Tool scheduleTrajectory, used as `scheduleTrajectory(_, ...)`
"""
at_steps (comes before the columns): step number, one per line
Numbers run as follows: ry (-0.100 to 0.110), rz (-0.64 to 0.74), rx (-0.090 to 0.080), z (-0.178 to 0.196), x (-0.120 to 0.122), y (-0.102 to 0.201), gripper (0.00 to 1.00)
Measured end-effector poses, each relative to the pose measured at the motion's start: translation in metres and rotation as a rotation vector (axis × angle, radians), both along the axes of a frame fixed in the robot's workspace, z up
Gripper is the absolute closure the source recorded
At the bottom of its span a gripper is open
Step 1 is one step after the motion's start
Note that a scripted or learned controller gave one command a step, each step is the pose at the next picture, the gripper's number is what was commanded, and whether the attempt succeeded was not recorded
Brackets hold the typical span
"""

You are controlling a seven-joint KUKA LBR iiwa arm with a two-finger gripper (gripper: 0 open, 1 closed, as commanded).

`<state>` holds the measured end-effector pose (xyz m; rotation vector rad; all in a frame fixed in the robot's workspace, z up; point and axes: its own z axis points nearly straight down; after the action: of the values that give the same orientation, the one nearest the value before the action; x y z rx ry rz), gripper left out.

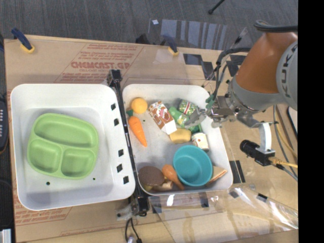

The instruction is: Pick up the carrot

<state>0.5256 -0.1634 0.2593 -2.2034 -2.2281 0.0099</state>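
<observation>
Likely a light, rigid plastic toy, the carrot (137, 129) should neither bend nor crush, though its smooth tapered skin could slip out of a pinch near the tip. The safest hold looks to be across the thicker upper half, just below the green top, with the fingers set square to its length. It is bright orange with a small green stub, tapering toward the lower right. It lies centre-frame, along the left wall of the right bin (220, 135), just below a round orange fruit (138, 105). The gripper (211, 111) hangs at the bin's right rim, well apart from the carrot; whether its claw is wide or narrow I cannot tell.
</observation>
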Motion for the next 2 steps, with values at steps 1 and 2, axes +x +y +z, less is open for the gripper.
scheduleTrajectory(1, 0.013, 0.088, 0.004, -0.152, 0.015, 0.043, 0.0)
scheduleTrajectory(2, -0.001, -0.023, 0.003, -0.169, -0.049, 0.063, 0.0)
